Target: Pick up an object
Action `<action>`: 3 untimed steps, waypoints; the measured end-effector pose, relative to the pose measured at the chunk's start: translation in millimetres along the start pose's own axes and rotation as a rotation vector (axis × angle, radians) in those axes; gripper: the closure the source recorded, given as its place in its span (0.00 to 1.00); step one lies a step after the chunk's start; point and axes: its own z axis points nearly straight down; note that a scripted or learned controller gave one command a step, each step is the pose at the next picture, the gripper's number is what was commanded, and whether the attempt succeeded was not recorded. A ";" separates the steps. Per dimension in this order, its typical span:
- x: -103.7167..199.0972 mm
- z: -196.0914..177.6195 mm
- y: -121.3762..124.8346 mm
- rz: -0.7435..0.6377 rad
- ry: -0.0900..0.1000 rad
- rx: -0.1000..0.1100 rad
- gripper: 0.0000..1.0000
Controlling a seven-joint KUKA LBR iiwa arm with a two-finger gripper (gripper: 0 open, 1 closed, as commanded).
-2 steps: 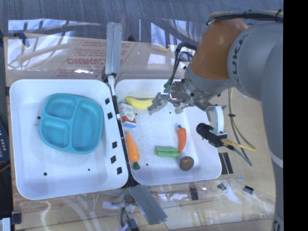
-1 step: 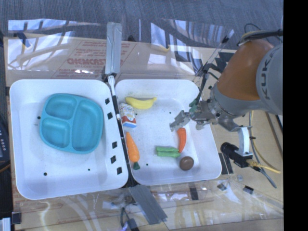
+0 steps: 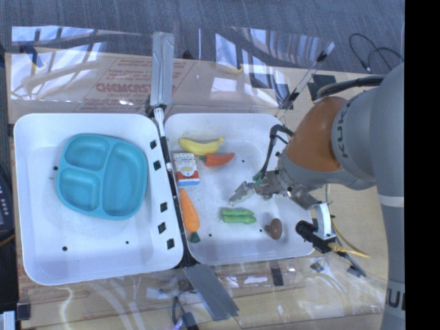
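The right bin (image 3: 234, 253) holds a yellow banana (image 3: 201, 144), a red pepper (image 3: 218, 159), a small white and orange carton (image 3: 185, 168), an orange carrot (image 3: 190, 214), a green pea pod (image 3: 238, 216) and a small brown oval piece (image 3: 274, 228). My gripper (image 3: 242, 192) reaches in from the right over the middle of this bin. It sits just above the pea pod in the image, right of the carton and below the pepper. Nothing shows in its grasp.
The left bin (image 3: 41, 253) holds a blue divided plate (image 3: 103, 175). A ridge with black clips (image 3: 165, 205) separates the two bins. The arm's orange band (image 3: 316, 139) and grey body cover the right bin's right rim. Cables lie at the bench's lower right.
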 end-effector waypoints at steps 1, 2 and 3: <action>-13.7 -42.7 -13.6 0.097 0.002 0.003 0.00; 13.0 -7.2 75.9 0.154 0.004 0.006 0.00; 54.3 2.1 131.8 0.205 0.003 0.006 0.00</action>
